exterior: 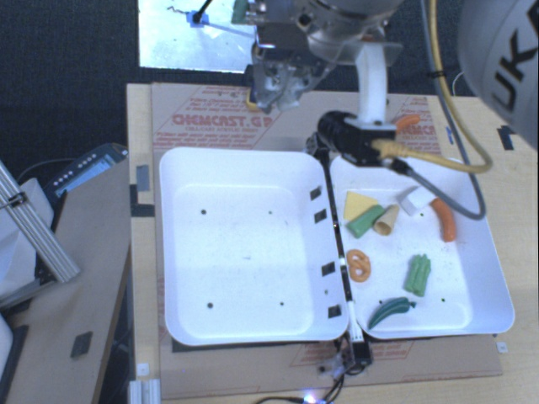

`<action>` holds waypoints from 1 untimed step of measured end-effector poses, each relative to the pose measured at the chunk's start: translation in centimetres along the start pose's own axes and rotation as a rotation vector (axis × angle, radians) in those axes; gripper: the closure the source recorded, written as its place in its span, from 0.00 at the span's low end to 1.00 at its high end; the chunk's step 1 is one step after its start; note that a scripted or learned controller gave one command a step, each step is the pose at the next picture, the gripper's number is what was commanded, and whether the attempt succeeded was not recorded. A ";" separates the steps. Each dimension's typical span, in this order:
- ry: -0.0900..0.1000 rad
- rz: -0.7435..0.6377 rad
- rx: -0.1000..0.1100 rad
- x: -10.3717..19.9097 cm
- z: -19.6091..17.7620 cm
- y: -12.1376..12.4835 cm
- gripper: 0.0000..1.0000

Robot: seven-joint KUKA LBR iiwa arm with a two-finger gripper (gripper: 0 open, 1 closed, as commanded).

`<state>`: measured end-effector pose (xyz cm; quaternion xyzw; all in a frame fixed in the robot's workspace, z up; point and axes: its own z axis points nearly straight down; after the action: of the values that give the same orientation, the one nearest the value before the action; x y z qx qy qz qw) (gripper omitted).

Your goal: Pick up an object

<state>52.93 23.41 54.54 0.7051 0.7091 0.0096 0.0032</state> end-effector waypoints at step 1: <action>-0.015 0.005 0.033 -0.5 20.4 -1.6 1.00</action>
<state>51.70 23.03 34.15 0.7068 0.7074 -0.0074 -0.0029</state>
